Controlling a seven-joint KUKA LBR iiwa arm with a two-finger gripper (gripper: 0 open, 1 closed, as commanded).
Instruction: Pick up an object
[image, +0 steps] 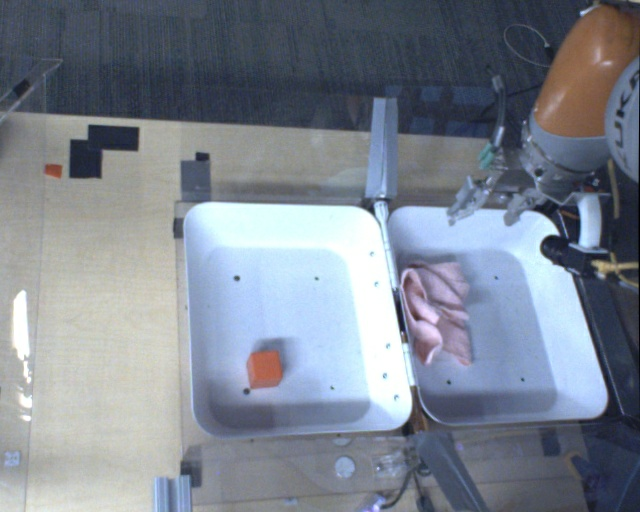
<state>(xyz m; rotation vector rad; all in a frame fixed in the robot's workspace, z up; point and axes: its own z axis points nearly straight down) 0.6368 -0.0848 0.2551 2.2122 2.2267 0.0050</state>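
While raised, tool (492, 206), pink cloth (438, 310) below-left

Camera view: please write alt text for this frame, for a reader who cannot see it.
A grey-and-orange robot arm holds its gripper open above the far edge of the right bin, where a crumpled pink cloth lies. The left bin holds a small orange block.

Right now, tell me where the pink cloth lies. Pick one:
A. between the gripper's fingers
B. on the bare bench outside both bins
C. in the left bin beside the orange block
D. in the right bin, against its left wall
D. The pink cloth lies crumpled in the right bin, up against its left wall, while the orange block sits alone in the left bin and the gripper hangs over the right bin's far rim.
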